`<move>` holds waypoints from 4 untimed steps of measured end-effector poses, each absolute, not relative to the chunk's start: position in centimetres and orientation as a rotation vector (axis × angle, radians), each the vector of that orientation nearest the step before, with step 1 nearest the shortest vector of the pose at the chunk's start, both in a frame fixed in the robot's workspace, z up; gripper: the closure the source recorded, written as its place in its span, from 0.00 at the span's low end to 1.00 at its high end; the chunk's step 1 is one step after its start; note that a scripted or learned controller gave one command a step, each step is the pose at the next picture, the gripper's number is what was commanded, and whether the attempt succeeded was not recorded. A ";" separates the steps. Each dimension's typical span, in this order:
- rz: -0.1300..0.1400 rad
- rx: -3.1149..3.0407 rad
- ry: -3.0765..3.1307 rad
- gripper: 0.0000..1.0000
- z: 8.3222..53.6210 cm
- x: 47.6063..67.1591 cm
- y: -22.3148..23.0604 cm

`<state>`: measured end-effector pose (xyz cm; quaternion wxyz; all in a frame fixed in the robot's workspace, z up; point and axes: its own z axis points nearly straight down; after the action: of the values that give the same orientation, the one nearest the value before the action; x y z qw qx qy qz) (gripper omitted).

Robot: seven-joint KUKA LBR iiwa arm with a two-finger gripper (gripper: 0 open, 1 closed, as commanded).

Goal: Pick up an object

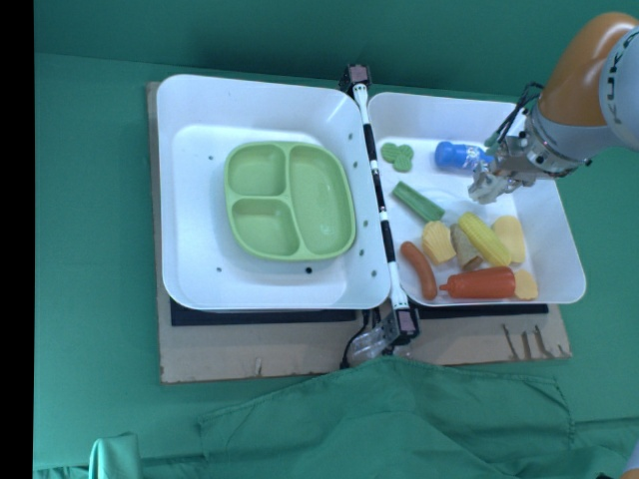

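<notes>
The right bin point(565, 245) holds several toy foods. A blue bottle point(454, 155) lies on its side near the bin's back. Close by are a green clover-shaped piece point(397, 153) and a green stick point(417, 201). Toward the front lie a corn cob point(484, 238), a yellow chunk point(437, 240), a sausage point(418, 269) and an orange-red bottle point(481, 283). My gripper point(486, 186) hangs over the right bin, just right of the blue bottle and above the corn cob. Nothing shows in its grasp.
The left bin point(190, 168) holds a light green divided plate point(290, 200). A black and white divider bar point(375, 188) runs between the two bins. Green cloth point(399, 422) is bunched at the bench's front edge.
</notes>
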<state>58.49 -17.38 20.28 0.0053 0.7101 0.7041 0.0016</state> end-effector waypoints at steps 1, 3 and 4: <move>0.005 2.224 2.205 0.00 20.2 58.5 -17.4; 0.010 2.217 2.204 0.00 18.6 60.4 -17.7; 0.014 2.212 2.201 0.00 18.7 55.7 -15.0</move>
<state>55.74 -15.00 18.66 0.0109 0.7088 0.7053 0.0045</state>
